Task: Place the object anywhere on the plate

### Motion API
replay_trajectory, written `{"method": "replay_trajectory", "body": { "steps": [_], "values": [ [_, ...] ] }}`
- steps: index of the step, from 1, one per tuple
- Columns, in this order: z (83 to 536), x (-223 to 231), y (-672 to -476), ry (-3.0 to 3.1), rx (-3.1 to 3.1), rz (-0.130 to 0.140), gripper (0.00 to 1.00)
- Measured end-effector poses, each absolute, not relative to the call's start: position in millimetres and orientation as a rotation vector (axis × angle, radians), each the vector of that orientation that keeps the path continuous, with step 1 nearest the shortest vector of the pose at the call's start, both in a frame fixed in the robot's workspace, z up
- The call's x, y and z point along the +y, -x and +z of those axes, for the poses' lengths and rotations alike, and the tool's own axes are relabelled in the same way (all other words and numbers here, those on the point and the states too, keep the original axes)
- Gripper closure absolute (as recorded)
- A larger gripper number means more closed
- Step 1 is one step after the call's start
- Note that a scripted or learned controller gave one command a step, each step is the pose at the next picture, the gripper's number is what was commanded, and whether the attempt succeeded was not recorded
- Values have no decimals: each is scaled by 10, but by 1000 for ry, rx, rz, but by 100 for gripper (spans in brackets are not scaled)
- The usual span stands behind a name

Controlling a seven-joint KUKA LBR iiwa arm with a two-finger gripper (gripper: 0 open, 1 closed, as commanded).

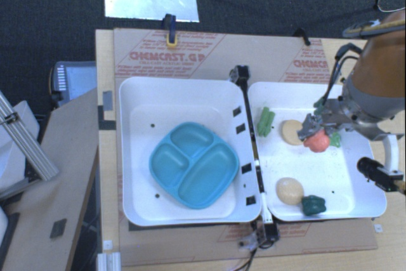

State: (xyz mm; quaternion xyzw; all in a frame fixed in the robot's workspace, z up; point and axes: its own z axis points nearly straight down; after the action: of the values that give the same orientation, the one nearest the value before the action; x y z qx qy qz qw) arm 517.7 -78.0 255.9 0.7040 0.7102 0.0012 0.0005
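In the right bin, the gripper is clamped on a red toy; blue plate well apart.

The gripper is grey metal, below an orange-brown band on the grey arm. Touching its tip is a red toy with a green edge. Just left of it lies a pale tan piece, further left a green piece. Below are a cream lump and a dark teal one. Far left, a light blue plate sits in a white bin.
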Motion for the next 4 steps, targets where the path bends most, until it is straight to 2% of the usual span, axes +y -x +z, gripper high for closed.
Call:
{"method": "replay_trajectory", "body": {
  "steps": [1, 3, 4],
  "values": [
    [2388, -241, -5219, -2211, 2233, 3, 100],
    [2437, 858, -5274, -2211, 2232, 4, 100],
    [2188, 1365, -5343, -2212, 2232, 0, 100]
  ]
}}
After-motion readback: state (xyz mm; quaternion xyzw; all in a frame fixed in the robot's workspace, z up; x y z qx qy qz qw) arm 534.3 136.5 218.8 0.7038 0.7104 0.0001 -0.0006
